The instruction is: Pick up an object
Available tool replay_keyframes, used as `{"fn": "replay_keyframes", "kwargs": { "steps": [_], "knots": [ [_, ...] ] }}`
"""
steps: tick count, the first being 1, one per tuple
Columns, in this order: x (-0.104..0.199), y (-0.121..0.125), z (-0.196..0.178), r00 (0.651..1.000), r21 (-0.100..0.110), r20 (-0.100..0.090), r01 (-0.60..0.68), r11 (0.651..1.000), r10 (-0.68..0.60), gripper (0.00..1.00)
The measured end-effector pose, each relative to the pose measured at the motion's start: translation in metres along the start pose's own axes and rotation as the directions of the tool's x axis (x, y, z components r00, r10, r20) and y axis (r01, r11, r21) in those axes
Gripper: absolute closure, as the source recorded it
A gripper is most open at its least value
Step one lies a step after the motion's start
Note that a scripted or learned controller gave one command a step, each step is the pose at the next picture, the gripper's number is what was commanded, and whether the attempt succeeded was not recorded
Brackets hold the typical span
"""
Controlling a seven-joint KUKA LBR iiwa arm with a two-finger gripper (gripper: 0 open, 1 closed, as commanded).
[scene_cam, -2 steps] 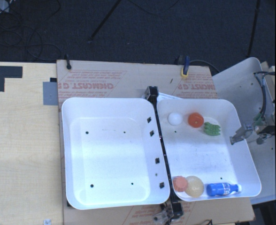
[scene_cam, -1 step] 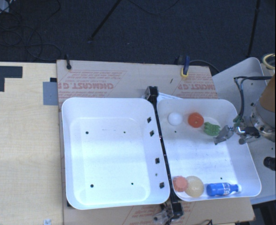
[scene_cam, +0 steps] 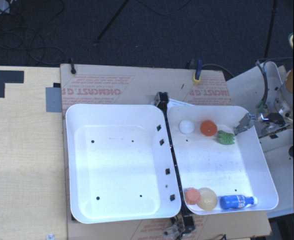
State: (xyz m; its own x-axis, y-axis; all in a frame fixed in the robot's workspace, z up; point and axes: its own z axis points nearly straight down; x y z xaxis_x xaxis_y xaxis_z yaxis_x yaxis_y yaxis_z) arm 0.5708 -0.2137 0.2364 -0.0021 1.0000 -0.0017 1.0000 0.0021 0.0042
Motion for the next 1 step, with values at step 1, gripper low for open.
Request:
{"fn": "replay_keyframes", "kwargs": {
  "steps": [1],
  "knots": [
    [0.0027,0.0141,0.1133,1.0,0.014,-0.005,0.002,1.0,-0.002,0.0]
  ]
}}
